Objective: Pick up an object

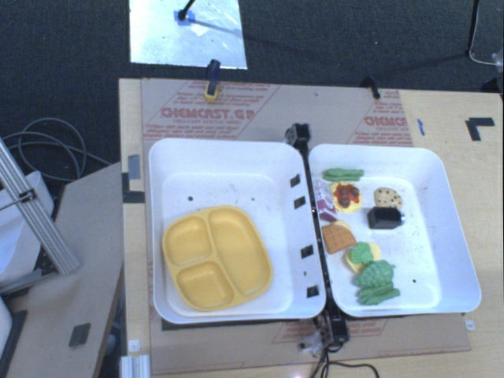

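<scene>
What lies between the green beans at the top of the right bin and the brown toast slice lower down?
In the camera view, a small round pizza with red topping lies between the green beans and the toast slice.

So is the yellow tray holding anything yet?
Empty. The tray lies flat in the left bin with all three compartments bare; the toy food sits in the right bin.

Along the right edge, the side your arm reaches in from, you see the tan surface (453, 113) and the outer wall of the right bin (445, 235), both in plain, unbroken view
</scene>
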{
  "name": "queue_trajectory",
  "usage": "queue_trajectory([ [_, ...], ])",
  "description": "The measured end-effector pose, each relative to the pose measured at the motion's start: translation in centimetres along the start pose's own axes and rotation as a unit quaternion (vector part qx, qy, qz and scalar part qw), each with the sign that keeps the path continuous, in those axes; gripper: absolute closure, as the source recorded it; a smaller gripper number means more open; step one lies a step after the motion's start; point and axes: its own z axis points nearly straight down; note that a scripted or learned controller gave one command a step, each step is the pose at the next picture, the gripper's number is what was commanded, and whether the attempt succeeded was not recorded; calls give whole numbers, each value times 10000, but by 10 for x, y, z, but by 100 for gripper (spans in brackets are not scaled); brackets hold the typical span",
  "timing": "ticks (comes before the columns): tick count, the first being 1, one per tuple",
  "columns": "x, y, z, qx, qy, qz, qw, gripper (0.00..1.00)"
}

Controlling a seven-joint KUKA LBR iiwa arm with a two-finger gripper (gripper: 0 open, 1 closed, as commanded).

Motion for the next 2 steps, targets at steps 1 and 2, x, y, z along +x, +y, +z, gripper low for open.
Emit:
queue_trajectory([
  [1,30,-15,201,153,56,-42,9999,100],
  [2,146,-42,300,131,63,-105,9998,100],
])
